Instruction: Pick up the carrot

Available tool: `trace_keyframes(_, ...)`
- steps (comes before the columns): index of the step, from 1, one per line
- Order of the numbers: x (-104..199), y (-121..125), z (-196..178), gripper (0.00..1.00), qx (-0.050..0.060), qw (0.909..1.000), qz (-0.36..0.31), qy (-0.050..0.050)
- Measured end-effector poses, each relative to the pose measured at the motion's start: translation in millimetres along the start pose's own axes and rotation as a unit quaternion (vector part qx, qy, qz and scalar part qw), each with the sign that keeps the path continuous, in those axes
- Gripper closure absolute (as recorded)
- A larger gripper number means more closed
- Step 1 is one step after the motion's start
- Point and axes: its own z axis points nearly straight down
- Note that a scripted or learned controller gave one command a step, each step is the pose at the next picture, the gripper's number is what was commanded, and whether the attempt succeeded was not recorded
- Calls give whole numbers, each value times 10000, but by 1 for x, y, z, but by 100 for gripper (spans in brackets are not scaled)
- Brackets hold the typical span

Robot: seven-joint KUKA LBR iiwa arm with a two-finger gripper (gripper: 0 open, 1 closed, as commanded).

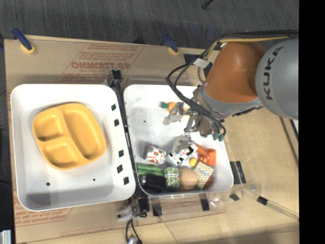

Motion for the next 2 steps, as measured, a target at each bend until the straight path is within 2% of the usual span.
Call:
trace_keyframes(1, -40, -72, -58, 0, 16, 10000, 74, -42)
trace_keyframes(2, -88, -92, -9, 0, -3, 9975, -712, -10)
